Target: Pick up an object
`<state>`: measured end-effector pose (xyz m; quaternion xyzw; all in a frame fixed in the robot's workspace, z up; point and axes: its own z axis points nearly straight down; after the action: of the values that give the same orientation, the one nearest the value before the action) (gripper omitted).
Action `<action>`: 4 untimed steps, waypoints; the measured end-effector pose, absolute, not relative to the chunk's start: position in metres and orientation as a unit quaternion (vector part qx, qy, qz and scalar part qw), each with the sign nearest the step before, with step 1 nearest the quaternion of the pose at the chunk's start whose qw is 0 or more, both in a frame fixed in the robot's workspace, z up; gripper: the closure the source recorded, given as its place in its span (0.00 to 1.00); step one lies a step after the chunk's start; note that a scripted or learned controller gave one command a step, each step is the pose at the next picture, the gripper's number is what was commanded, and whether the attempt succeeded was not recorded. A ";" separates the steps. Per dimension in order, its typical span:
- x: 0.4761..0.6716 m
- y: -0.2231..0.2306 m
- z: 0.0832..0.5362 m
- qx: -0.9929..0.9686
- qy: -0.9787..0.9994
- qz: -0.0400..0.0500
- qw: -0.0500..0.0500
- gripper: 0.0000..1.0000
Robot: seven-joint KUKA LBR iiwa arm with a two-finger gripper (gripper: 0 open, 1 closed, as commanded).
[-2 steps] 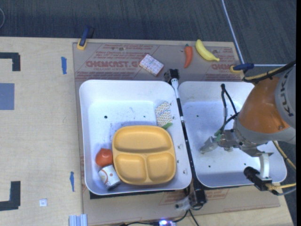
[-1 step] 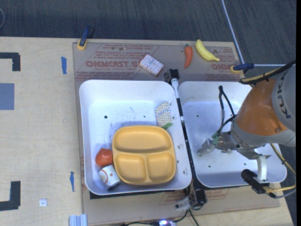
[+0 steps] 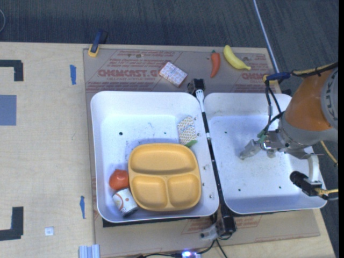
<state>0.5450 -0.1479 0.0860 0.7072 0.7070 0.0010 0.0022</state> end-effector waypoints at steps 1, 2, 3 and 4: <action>0.575 -0.104 0.086 0.706 0.708 0.001 0.002 0.00; 0.624 -0.124 0.086 0.707 0.708 0.001 0.001 0.00; 0.565 -0.179 0.137 0.707 0.707 0.000 -0.001 0.00; 0.652 -0.165 0.086 0.706 0.708 0.001 0.002 0.00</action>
<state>0.6521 -0.1654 0.0855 0.7064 0.7078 0.0008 0.0016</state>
